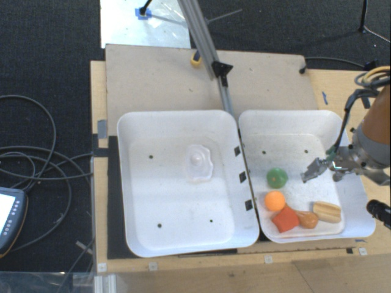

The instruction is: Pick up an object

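In the right bin (293,127) lie a green ball (277,177), an orange ball (275,201), a red block (285,219), a small orange-brown piece (308,221) and a tan bread-shaped piece (327,212). My gripper (325,173) hangs over the right side of this bin, to the right of the green ball and above the tan piece. It stands open with nothing between its fingers. A clear, pale plastic object (199,162) rests in the middle of the left bin (140,163).
The objects of the right bin cluster at its near edge. A slanted grey pole (204,35) with a black clamp crosses the board behind the bins. Cables and a handheld panel (9,215) lie on the floor at left.
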`<state>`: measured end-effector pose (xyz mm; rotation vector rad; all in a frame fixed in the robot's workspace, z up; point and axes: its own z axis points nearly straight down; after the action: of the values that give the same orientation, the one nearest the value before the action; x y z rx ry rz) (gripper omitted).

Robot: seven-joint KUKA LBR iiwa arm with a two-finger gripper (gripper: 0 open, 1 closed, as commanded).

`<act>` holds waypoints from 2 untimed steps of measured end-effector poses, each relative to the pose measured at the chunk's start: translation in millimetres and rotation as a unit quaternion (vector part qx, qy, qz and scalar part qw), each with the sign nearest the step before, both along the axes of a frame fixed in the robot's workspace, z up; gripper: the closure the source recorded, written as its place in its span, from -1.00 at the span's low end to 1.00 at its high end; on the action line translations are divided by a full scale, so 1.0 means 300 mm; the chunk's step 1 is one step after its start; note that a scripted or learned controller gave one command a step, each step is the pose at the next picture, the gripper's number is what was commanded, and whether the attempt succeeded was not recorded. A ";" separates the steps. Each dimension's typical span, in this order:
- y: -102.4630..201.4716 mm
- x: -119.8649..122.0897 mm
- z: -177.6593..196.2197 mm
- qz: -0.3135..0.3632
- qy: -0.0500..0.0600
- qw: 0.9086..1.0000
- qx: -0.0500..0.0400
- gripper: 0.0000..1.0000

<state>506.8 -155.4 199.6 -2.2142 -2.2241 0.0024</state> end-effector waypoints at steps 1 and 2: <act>0.000 0.003 0.007 -0.001 -0.002 1.000 0.000 -1.00; 0.008 0.013 -0.200 -0.002 0.000 1.000 0.000 -1.00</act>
<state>510.5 -153.0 139.5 -2.2173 -2.2197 0.0030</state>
